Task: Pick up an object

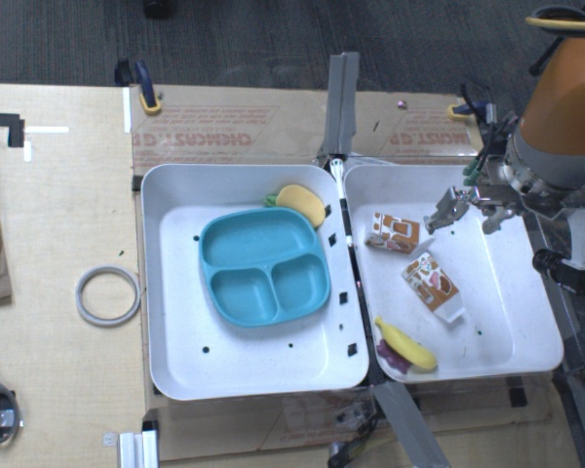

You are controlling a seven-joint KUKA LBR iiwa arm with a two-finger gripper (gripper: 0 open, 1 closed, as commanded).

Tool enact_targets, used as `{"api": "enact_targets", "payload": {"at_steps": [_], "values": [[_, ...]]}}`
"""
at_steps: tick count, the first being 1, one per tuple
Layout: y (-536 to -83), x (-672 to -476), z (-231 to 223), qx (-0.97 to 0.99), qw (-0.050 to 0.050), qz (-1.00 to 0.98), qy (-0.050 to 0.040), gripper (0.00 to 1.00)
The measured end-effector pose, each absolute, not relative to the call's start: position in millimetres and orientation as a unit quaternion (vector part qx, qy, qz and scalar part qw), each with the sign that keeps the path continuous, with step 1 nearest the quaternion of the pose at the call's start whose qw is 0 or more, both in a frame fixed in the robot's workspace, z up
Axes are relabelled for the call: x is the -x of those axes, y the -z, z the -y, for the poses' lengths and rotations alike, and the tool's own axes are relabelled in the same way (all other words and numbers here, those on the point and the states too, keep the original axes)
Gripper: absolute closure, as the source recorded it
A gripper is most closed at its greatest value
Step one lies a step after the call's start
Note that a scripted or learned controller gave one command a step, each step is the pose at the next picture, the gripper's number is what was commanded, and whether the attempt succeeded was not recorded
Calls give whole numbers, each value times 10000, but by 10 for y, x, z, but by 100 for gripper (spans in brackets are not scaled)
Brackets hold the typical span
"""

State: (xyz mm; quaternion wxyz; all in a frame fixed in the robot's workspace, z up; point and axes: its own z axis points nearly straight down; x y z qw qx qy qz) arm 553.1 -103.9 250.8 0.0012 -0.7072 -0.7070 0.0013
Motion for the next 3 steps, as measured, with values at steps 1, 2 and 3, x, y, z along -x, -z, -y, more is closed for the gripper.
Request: {"api": "enact_targets", "payload": {"at_steps": [1,2,3], "values": [[-1036,-5063,1042,6864,1,7273,-2,0],[-1122,-5064,1052,6881,9,7256,-5,100],[-2115,-5206,705,7076,3,7066,-11,100]]}}
